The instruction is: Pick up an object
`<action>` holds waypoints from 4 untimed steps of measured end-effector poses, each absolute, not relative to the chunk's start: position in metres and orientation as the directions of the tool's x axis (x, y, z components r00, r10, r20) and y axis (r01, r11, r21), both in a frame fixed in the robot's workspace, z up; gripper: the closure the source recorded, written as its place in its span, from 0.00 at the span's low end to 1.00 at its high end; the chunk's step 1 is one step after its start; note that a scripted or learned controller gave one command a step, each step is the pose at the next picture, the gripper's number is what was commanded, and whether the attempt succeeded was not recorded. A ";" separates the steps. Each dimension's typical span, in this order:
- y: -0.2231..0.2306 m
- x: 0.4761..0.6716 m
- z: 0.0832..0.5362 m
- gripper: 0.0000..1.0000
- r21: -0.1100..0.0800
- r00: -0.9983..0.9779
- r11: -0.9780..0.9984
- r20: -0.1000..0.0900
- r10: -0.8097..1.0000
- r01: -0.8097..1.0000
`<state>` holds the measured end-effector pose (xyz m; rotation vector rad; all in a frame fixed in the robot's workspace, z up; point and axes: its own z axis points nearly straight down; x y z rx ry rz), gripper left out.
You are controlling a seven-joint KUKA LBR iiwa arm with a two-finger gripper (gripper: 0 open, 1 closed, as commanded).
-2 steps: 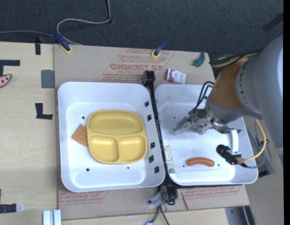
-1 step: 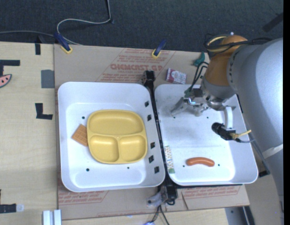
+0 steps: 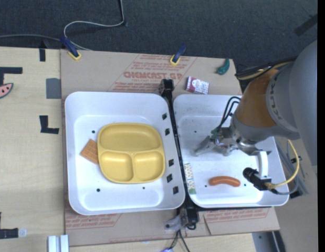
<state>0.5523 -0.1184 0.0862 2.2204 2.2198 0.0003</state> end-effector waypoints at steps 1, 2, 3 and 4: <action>-0.119 0.553 0.096 1.00 0.005 0.001 -0.001 -0.004 1.000 1.000; -0.119 0.553 0.096 0.00 0.005 0.001 -0.001 -0.004 1.000 1.000; -0.119 0.553 0.105 1.00 0.004 0.001 -0.001 -0.003 1.000 1.000; -0.119 0.553 0.105 0.00 0.004 0.001 -0.001 -0.003 1.000 1.000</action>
